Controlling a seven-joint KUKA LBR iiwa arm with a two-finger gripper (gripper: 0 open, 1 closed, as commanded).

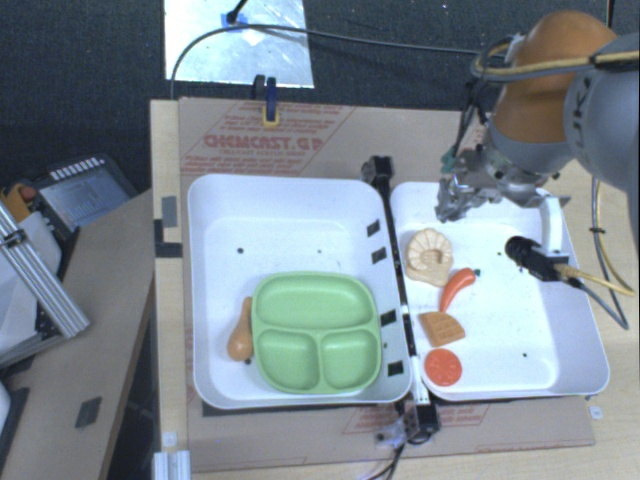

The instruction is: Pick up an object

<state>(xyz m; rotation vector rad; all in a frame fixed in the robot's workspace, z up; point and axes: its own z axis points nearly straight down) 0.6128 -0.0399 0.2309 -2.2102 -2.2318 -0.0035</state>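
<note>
- Tan desk (pixel 110 298) in front of a dark backdrop. A cardboard sheet (pixel 300 138) lies on it and carries two white bins side by side.
- The left bin (pixel 215 268) holds a green divided plate (pixel 300 303). A tan gourd-like toy (pixel 241 333) lies just beside the plate's left rim.
- The right bin (pixel 520 348) holds four small pieces in a loose column along its left side.
- The hand (pixel 458 203) hangs over the far-left part of the right bin, with the arm coming in from the view's right.
- Hand state: can't tell if it is released or clenched, the tip is too small and cluttered. Nothing is visibly grasped.
- Likely target is the cream ribbed piece (pixel 430 253), as it is nearest the hand. It lies just toward the near edge and slightly left of the hand in the view, flat on the bin floor.
- Look: pale cream, roundish, shell-like with ribs. It has no clear long axis, so approach angle probably matters little.
- A red pepper (pixel 457 288) touches or nearly touches its lower right side and lies slanted. I'd say it risks being nudged on descent.
- The orange wedge (pixel 441 327) and the red round piece (pixel 443 367) sit farther toward the near edge, away from the hand.
- The move likely needed is a short shift toward the near edge, then straight down.
</note>
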